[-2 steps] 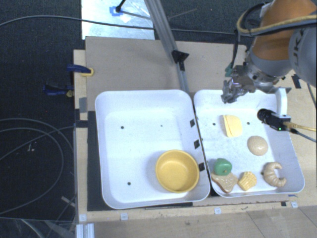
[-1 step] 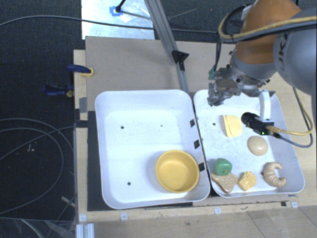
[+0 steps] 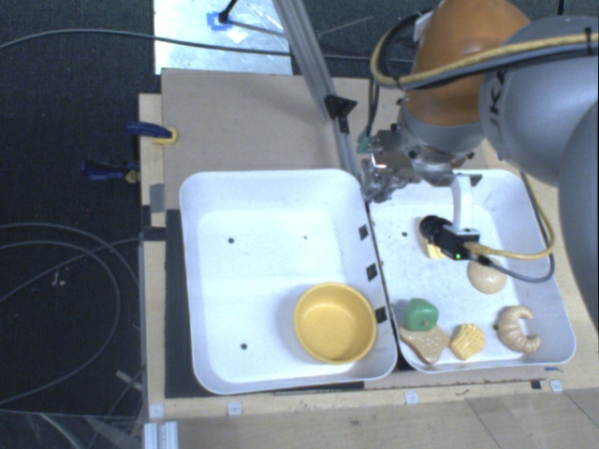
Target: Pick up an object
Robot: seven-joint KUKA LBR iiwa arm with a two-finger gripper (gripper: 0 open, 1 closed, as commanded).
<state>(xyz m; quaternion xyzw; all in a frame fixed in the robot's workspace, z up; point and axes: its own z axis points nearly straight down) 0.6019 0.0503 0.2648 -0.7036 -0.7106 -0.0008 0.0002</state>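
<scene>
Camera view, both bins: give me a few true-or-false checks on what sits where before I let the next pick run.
1. The yellow bowl sits in the left bin. True.
2. The croissant lies in the left bin. False: it lies in the right bin, near that bin's near right corner.
3. The green object lies in the right bin, close to the wall it shares with the left bin. True.
4. The gripper is down at the yellow bowl. False: it is at the far end of the divide between the bins, well apart from the bowl.
</scene>
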